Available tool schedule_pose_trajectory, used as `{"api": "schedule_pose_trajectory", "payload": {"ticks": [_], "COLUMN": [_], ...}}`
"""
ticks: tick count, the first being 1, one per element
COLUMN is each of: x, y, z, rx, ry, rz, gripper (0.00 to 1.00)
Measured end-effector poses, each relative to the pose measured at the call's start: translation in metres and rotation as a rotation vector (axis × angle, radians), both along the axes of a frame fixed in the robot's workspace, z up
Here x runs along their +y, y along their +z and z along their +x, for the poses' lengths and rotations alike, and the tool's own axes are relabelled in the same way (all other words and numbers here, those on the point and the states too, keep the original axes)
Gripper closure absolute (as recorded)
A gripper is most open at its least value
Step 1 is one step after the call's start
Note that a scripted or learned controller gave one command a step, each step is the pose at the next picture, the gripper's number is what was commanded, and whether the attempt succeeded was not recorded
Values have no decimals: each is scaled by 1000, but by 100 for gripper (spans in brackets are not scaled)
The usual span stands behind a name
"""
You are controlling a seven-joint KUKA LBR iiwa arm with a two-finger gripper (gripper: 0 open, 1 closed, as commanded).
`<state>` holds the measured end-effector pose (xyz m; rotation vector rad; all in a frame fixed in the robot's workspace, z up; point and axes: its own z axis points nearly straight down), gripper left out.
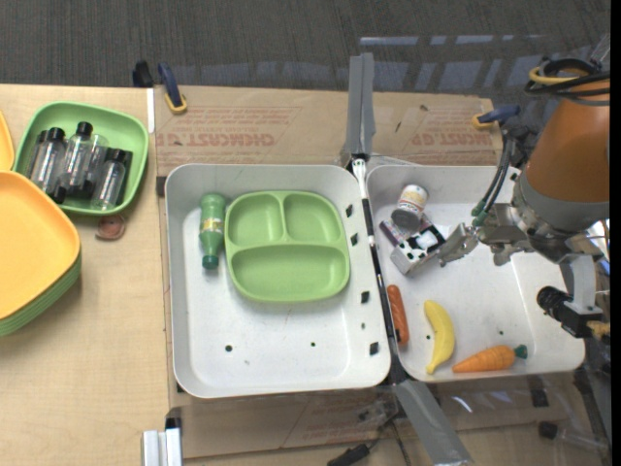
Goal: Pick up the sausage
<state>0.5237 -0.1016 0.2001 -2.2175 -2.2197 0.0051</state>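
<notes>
Two bins on worktop; sausage (397,316) lies lengthwise along left wall of right bin (553,362), just beside banana (440,334), carrot (490,358) further right. My pincer (456,248) hovers above it near a small box (419,246), apart from sausage, nothing in it; opening width I cannot tell. Best approach: come down over sausage's middle, straddle its short axis, watch the wall. Cardboard (243,136) behind reads "CHEMCZTL GP", upside down. Can (411,202) label unreadable.
</notes>
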Motion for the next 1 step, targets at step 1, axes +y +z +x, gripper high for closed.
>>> {"api": "schedule_pose_trajectory", "payload": {"ticks": [1], "x": [-1], "y": [8], "z": [0], "rx": [2], "ry": [-2], "rz": [0], "gripper": [100]}}
